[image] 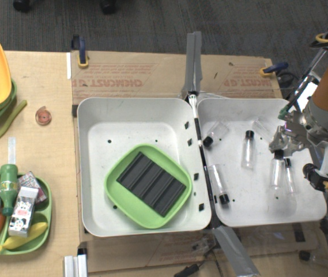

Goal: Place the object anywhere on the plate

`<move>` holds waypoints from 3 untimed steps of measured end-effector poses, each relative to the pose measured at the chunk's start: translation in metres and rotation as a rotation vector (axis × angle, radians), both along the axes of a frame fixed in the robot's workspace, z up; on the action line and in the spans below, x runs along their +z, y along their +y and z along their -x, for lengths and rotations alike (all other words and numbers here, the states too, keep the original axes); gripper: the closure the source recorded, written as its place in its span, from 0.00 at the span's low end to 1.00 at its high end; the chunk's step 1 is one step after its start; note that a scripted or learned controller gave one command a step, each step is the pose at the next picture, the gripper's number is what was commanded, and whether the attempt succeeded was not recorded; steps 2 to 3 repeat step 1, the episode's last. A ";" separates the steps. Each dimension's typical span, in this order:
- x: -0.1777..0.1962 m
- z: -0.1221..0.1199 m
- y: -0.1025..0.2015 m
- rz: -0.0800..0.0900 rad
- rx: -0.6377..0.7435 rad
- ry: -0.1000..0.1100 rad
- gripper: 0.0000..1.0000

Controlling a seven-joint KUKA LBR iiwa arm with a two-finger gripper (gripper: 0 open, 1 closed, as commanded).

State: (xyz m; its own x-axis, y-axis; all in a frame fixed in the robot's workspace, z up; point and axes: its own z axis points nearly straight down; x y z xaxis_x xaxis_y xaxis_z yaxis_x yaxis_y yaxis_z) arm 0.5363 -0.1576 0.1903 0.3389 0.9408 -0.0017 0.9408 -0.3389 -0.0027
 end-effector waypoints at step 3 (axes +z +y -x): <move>0.000 0.000 0.000 0.000 0.000 0.000 0.00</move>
